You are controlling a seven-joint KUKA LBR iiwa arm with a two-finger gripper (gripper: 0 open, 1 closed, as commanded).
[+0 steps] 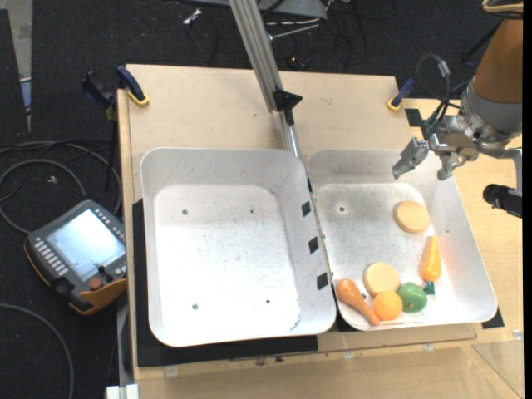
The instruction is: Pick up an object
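Note:
My gripper [426,164] hangs open above the far edge of the right bin [357,194], with nothing between its two fingers. Below it in that bin lies a pale round disc [411,216]. Further toward the front are an orange carrot [431,258], a second pale round piece [381,278], a green pepper-like object [412,297], a small orange ball [387,307] and an orange drumstick-shaped piece [355,298]. The disc is the object closest to the gripper, a little nearer the camera than the fingers.
The left bin [166,223] sits beside the right one, joined along a middle ridge. A slanted metal rail [258,44] runs from the top of the view down to the bins. Yellow clamps [137,96] hold the board's far corners. A teach pendant [79,256] lies on the floor at left.

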